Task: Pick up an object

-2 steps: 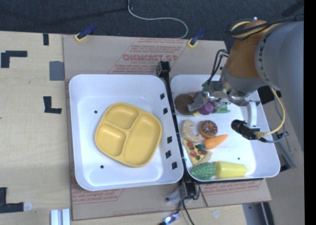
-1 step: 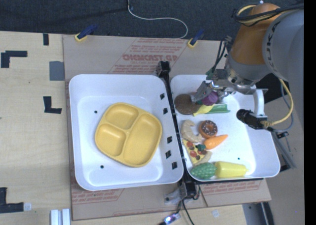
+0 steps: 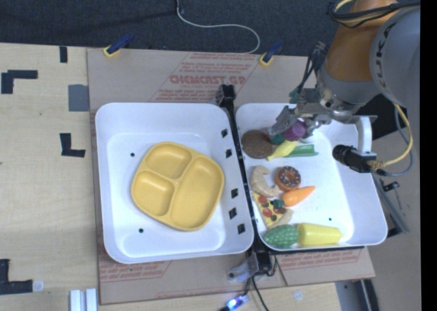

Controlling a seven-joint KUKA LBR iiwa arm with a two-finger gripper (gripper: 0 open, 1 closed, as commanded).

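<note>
- Looking down on the bench [image 3: 41,186], we see two white bins side by side on a sheet of cardboard [image 3: 198,77].
- We find a yellow tray [image 3: 177,185] with three compartments lying in the left bin [image 3: 116,125], near its middle.
- We see the toy food gathered in the right bin [image 3: 355,214].
- We see the arm [image 3: 362,36] reaching in from the right, and its tool [image 3: 292,125] is low over the far left part of the right bin.
- We cannot tell whether the tool is spread or pressed together; its tips are too small and crowded to read.
- We note a purple piece [image 3: 298,127] right at the tool, but we cannot tell whether it is pinched or just lying beside it.
- We see a corn cob [image 3: 281,150] and a green bean pod [image 3: 303,150] just below the tool, touching each other.
- We see a brown disc [image 3: 256,143] to the left of them, close to the bin's left wall.
- We find a pale pastry [image 3: 261,180], a chocolate doughnut [image 3: 287,177] and a carrot [image 3: 298,195] grouped in the middle of the bin.
- We see a pizza slice [image 3: 272,210] just below the pastry.
- We see a green piece [image 3: 281,236] and a yellow piece [image 3: 318,234] lying end to end along the near wall.
- We see a white cable [image 3: 205,22] running across the dark surface beyond the cardboard.
</note>
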